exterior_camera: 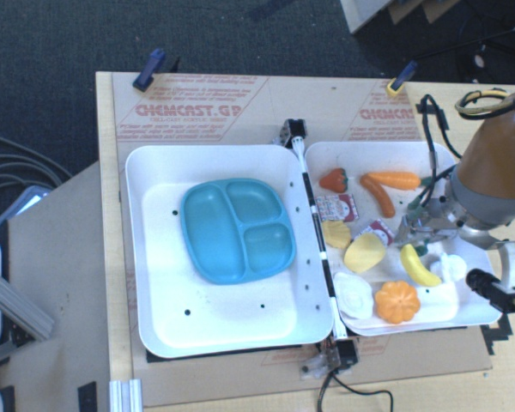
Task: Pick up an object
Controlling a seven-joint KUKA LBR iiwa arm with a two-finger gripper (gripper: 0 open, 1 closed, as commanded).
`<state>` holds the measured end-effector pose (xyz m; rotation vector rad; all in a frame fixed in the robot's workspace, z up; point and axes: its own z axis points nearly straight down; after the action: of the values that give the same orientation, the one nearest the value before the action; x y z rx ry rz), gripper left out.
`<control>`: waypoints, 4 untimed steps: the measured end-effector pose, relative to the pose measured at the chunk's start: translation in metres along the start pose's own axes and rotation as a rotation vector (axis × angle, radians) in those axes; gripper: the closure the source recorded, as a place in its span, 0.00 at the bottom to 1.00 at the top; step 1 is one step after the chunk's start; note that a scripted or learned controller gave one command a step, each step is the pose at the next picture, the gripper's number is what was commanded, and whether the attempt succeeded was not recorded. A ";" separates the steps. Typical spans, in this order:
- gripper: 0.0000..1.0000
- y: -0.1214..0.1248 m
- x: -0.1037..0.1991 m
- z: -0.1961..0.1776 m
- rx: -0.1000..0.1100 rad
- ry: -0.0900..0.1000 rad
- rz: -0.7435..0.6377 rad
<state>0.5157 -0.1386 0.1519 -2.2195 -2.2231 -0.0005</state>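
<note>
The arm (496,166) runs off the right edge and hides the right bin's (360,154) far corner.

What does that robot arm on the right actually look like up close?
The arm is a thick rounded column with a broad orange band above grey metal. Black cables loop beside it. Its gripper is a small cluster of dark and silvery parts low over the right bin.

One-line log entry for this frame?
arm: over right bin | gripper: above banana | grasp: none seen | left bin: blue tray
</note>
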 end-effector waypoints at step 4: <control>0.00 0.107 -0.007 0.067 0.001 -0.001 0.000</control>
<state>0.6228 -0.1454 0.0848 -2.2195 -2.2228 0.0010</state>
